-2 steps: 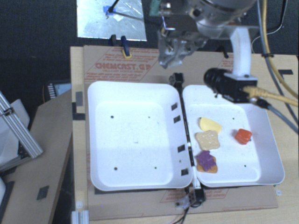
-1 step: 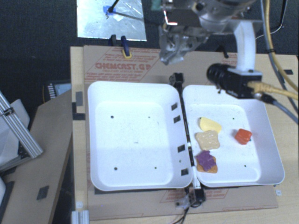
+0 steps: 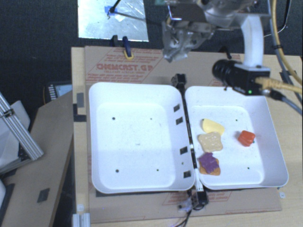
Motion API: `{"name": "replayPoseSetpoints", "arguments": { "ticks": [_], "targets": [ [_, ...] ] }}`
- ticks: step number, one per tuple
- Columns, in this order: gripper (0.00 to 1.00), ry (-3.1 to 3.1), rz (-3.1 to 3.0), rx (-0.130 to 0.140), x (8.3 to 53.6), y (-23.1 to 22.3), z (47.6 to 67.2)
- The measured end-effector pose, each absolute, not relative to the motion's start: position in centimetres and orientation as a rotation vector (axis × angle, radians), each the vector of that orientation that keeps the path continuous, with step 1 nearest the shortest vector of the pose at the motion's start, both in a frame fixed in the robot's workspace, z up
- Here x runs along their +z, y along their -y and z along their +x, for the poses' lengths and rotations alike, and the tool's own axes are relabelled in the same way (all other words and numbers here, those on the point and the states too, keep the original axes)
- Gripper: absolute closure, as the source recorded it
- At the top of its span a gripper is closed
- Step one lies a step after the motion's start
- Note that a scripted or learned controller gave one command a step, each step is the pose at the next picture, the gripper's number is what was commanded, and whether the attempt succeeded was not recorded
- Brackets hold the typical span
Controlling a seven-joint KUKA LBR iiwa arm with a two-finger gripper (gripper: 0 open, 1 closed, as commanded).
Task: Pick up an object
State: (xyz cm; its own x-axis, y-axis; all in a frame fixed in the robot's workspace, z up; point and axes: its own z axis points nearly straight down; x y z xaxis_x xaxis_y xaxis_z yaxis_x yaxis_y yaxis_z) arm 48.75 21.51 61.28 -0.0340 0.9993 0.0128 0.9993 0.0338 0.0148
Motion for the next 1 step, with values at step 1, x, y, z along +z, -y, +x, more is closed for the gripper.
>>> {"name": "replayPoseSetpoints", "arguments": {
  "ticks": [1],
  "targets": [
    [1.00, -2.261, 2.179, 0.034, 62.38, -21.53, 48.75]
  ]
}}
